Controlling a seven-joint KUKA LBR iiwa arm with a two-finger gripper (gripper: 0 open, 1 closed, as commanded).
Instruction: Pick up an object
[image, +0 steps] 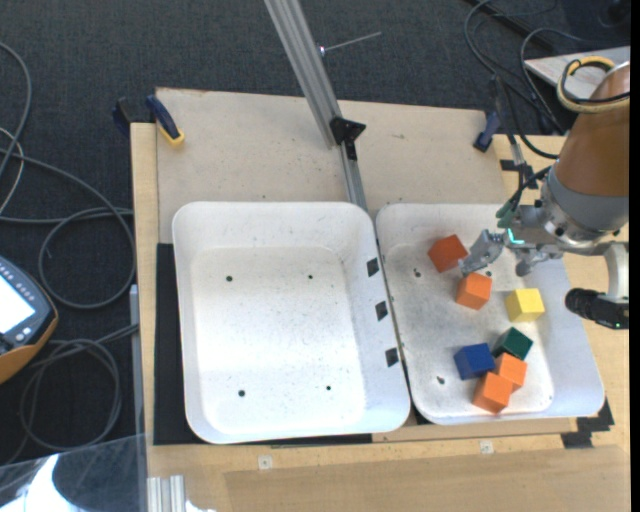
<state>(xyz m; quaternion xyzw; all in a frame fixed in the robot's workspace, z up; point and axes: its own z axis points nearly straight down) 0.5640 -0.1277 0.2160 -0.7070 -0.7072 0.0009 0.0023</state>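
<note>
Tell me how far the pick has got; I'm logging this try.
Done: the claw is over the right white bin, beside the two upper orange cubes. In hand: nothing visibly lifted; every block lies on the bin floor. Left: grasping and raising one.

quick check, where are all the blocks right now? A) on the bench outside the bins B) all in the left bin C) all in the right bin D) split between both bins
C: the orange blocks, the yellow block, the blue block and the green block all lie in the right bin, with the gripper above it.
</note>
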